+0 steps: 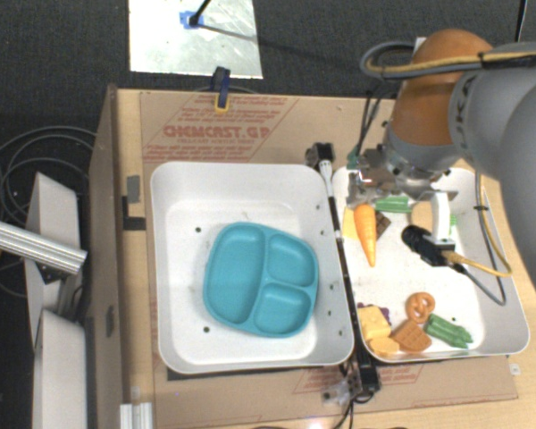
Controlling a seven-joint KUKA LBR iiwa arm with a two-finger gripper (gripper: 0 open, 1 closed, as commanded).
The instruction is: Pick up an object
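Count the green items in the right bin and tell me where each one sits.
2. A green piece lies at the far end, just below the arm's wrist, beside the carrot. A green pod lies near the front edge. The arm may hide others.

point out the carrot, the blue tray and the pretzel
carrot [365, 229], camera view, middle of its orange body
blue tray [261, 278], camera view, the ridge where its compartments meet
pretzel [420, 306], camera view, centre of its twisted loop

I see my claw [381, 189] low in the right bin [500, 324], just above the carrot [365, 228], with the blue divided tray [261, 278] left of it.
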